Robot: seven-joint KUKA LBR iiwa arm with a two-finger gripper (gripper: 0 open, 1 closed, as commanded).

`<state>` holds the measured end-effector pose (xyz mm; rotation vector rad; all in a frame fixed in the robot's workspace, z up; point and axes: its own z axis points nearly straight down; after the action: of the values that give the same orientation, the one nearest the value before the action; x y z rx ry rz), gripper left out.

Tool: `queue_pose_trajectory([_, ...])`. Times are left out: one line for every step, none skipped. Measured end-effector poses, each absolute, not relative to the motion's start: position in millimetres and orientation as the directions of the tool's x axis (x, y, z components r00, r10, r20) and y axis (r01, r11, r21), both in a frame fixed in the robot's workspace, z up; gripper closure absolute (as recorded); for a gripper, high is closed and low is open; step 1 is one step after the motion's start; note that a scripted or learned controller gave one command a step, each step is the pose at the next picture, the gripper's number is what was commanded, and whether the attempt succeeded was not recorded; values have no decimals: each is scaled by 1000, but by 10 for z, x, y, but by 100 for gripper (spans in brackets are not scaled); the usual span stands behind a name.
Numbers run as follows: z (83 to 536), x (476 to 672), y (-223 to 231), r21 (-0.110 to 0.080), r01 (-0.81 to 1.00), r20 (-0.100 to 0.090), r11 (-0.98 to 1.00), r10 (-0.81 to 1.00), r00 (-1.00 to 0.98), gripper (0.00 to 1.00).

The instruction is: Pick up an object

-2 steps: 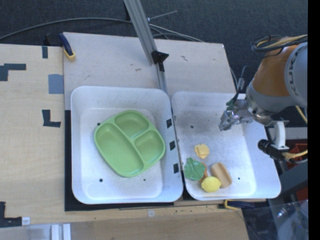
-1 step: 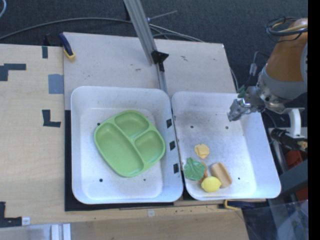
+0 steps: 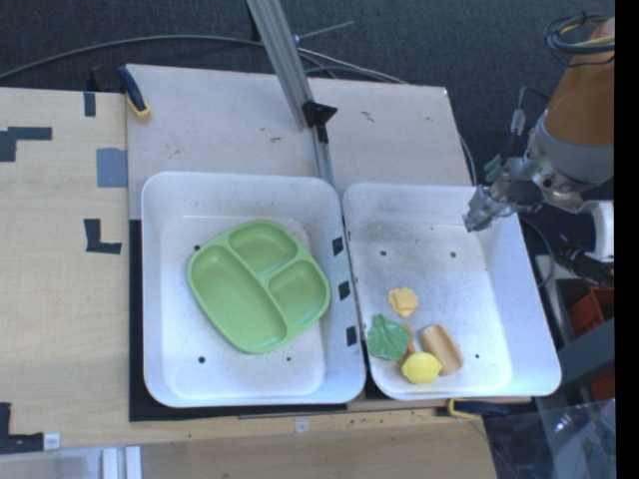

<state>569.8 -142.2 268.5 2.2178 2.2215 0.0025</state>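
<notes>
**Hovering gripper at the right bin's far edge, food pieces untouched near the front**

Spanning the bench (image 3: pixel 230 118) side by side are two shallow white bins. The left bin (image 3: pixel 160 267) carries a green divided plate (image 3: pixel 258 285) with three compartments, lying flat and turned at an angle, roughly in the middle of its floor. The right bin (image 3: pixel 499 297) holds four small food pieces bunched in its near half, toward its left side.

From the right reaches the arm (image 3: pixel 584 118), its orange band above a grey wrist. The gripper (image 3: pixel 477 215) sits over the far right rim of the right bin, well apart from the food pieces. Its tip is dark and small against the rim, and whether the jaws are spread or pressed together cannot be told; nothing is seen between them.

Of the pieces, a tan bread-like piece (image 3: pixel 441 348) lies rightmost, tilted. Just left of it rests a green leafy piece (image 3: pixel 388 338). Touching the near side of both is a yellow lemon (image 3: pixel 420 368). Slightly farther back sits a small pale yellow piece (image 3: pixel 402 301), just beside the green one.
</notes>
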Motion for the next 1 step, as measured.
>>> queue_pose_trajectory([2701, 5659, -871, -1, 1000, 1, 7, 1000, -7, 100])
